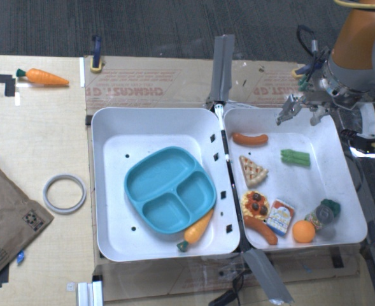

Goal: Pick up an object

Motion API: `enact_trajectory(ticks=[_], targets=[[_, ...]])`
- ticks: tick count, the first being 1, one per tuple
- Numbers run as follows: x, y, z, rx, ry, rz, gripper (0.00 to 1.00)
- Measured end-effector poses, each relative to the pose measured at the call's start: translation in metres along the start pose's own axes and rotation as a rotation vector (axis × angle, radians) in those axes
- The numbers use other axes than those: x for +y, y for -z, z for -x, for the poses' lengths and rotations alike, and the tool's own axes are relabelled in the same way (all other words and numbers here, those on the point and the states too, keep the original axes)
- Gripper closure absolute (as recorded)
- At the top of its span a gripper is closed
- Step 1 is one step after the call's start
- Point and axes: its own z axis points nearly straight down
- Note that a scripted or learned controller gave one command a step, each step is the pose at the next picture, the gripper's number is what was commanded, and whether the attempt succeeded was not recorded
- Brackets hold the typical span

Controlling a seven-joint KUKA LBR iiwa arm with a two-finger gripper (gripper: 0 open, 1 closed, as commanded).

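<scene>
My gripper [300,114] hangs open over the far edge of the right bin [340,146], with nothing between its fingers. Below it in that bin lie a sausage [250,139], a green pod-like piece [295,157], a pizza slice [253,169], a round pizza piece [255,203], a small carton [279,216], a second sausage [261,230], an orange ball [304,232] and a dark green and grey toy [326,211]. The left bin [111,171] holds a blue divided plate [169,189] and a carrot [197,229] at the plate's near edge.
A second carrot [42,77] lies on the bench at the far left. A tape ring [64,192] and a cardboard box [6,218] sit left of the bins. A grey bar [223,69] stands behind the seam between the bins.
</scene>
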Motion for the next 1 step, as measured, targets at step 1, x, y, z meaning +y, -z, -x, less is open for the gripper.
enact_trajectory(ticks=[1], targets=[[0.0131,-0.0942,-0.034,0.0,0.003,0.0,0.0]])
